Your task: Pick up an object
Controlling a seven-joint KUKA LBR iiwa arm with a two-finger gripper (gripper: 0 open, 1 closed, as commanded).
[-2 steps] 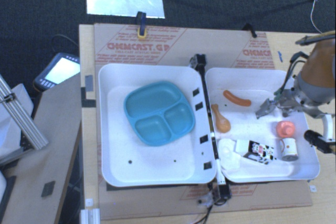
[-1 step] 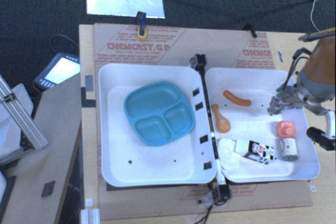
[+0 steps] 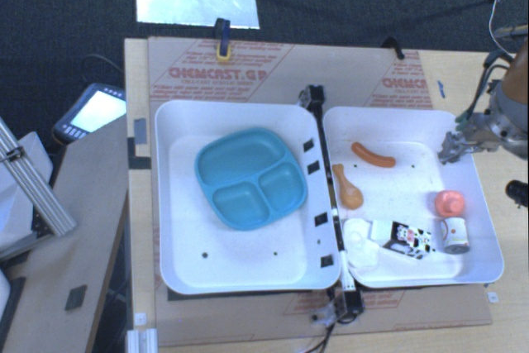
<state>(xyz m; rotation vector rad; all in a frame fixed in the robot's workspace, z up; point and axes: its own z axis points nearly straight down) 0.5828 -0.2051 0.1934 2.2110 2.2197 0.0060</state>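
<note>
My gripper (image 3: 457, 146) hangs over the far right rim of the right bin (image 3: 413, 121), at the end of the grey arm coming in from the right. It is apart from every object, with nothing seen in it. Inside this bin lie an orange sausage (image 3: 374, 155), an orange spoon-shaped piece (image 3: 349, 188), a pink round object (image 3: 450, 202), a small can (image 3: 455, 236), a cow-patterned box (image 3: 409, 238) and a white piece (image 3: 359, 237). The pink object is the closest, just below and left of the gripper.
The left bin (image 3: 178, 178) holds a blue divided plate (image 3: 250, 188). A black clip strip (image 3: 322, 178) runs between the two bins. Cardboard (image 3: 248, 70) lies under both bins. A handheld pendant (image 3: 91, 113) rests off the bench at the left.
</note>
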